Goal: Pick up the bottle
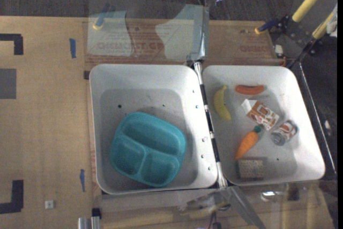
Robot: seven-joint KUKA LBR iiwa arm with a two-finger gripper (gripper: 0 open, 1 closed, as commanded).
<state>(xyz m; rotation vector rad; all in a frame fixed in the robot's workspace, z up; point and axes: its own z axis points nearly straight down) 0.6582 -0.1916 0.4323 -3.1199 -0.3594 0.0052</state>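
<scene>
Bottle (284, 132): you find it lying on its side in the right bin (308, 115), close to the right wall, about midway between the near and far edges. Toward the near edge sits a speckled block (251, 168), then an orange carrot (247, 143) just left of the bottle. Farther back lie a printed packet (262, 114), a banana (221, 103) by the left wall, and a sausage (250, 89). The left bin (102, 115) holds a teal divided plate (148, 148). You cannot tell the tool's state.

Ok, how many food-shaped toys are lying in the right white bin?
3: a yellow plastic banana near the left wall, a red-orange sausage by the far wall, and an orange carrot mid-bin. None seem hidden.
</scene>
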